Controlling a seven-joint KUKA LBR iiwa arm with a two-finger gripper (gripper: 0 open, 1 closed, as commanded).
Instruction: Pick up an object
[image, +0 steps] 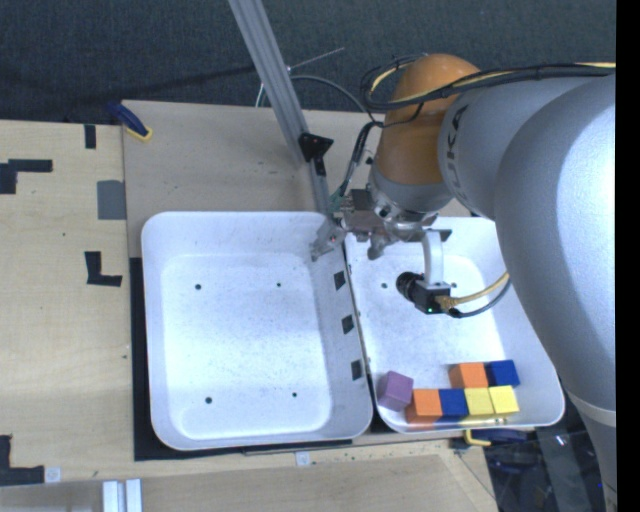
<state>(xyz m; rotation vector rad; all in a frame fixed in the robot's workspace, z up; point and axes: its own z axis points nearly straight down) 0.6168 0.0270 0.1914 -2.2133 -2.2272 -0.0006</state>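
Observation:
Several small cubes lie in the near corner of the right bin (400, 330): a purple cube (397, 388), an orange cube (427, 402), a blue cube (453, 401), two yellow cubes (490, 401), and behind them another orange cube (467, 376) and another blue cube (501, 373). My gripper (350, 245) hangs over the far end of the rims where the two bins meet, well away from the cubes. It is open, one finger toward each bin, with nothing between them.
The left bin (240, 330) sits beside the right one on a black mat. A grey metal pole (285, 95) slants in from the top to the far bin edges. The big grey arm (550, 200) covers the right side.

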